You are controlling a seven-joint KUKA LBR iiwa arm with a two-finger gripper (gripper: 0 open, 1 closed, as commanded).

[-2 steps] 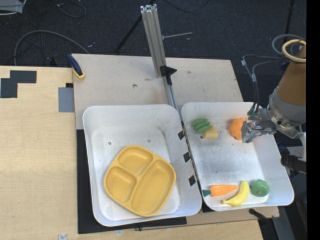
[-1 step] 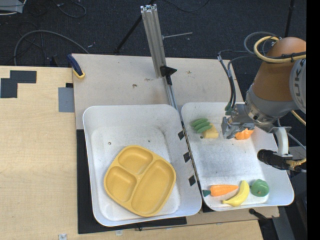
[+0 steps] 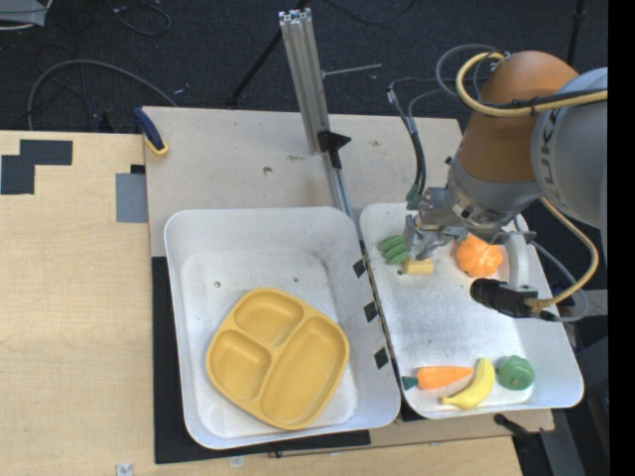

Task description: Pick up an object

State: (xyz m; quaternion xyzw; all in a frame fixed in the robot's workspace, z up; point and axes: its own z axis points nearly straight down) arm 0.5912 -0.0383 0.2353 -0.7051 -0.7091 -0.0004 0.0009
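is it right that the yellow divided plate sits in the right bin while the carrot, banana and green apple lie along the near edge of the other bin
Not quite. The camera view shows the yellow divided plate in the left bin, not the right one. The carrot, banana and green apple do lie along the near edge of the other bin, the right bin.

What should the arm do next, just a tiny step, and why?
Probably close its fingers and lift a little. The gripper sits low in the right bin, right over the green vegetable and a pale yellow piece. Whether anything lies between its fingers is not clear, so a small lift would show that.
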